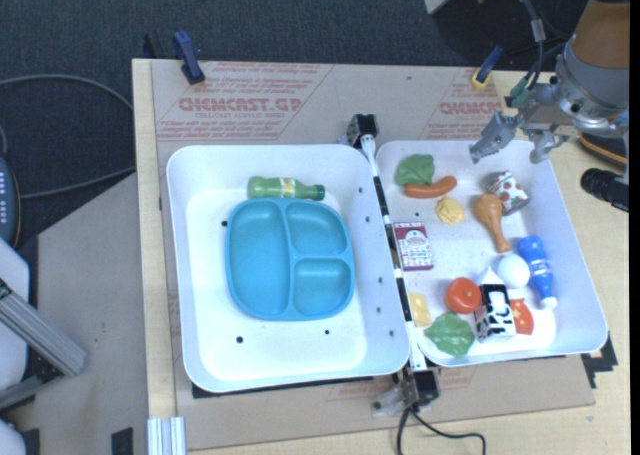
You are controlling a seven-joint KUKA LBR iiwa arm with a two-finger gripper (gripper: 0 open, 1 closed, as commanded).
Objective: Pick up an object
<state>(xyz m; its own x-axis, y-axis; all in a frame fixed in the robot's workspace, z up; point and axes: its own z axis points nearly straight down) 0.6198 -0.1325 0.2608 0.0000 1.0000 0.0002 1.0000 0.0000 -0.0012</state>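
Nearest in the right bin, a crinkled green leaf lies beside a glossy red tomato and a black-and-white carton. Farther in, a tan drumstick and an orange sausage lie on the smooth white plastic. Above the bin's far rim, the metal gripper hangs with its fingers spread, holding nothing.

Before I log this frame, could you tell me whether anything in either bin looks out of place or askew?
One thing: a green bottle lies on its side in the left bin, just behind the blue divided plate rather than among the toy food in the right bin. Nothing looks spilled or damaged.
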